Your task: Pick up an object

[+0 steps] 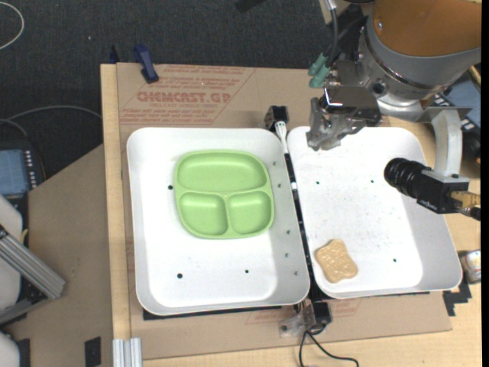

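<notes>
A tan, flat, lumpy object like a biscuit lies near the front left corner of the right bin. A light green divided plate with three compartments rests in the left bin. My gripper hangs over the back left corner of the right bin, well behind the tan object and apart from it. Nothing shows between its fingers.
A black cylindrical part of the arm juts over the right bin's right side. Clamps sit where the two bins meet at the back. A blue clip lies on the cardboard sheet behind the left bin.
</notes>
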### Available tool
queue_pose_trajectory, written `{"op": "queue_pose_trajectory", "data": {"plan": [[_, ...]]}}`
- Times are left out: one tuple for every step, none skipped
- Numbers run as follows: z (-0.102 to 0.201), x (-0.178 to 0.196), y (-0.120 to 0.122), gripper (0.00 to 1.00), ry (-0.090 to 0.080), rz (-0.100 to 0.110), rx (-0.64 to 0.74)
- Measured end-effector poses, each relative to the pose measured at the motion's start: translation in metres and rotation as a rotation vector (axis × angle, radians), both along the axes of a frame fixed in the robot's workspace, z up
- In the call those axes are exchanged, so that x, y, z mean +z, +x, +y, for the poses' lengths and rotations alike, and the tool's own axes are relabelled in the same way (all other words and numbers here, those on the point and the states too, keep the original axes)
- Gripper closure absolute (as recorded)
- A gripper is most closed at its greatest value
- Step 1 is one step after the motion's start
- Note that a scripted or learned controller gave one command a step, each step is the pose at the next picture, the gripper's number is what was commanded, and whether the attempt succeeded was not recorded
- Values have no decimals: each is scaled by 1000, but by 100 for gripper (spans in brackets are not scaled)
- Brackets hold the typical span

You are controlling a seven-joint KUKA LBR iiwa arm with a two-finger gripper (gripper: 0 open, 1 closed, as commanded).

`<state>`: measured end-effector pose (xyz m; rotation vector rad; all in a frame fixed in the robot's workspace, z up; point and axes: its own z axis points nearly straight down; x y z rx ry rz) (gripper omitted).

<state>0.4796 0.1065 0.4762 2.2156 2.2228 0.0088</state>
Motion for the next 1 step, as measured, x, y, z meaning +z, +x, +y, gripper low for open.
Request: {"op": "queue_pose_trajectory", "data": {"plan": [[12, -30, -1, 100, -3, 12, -2]]}}
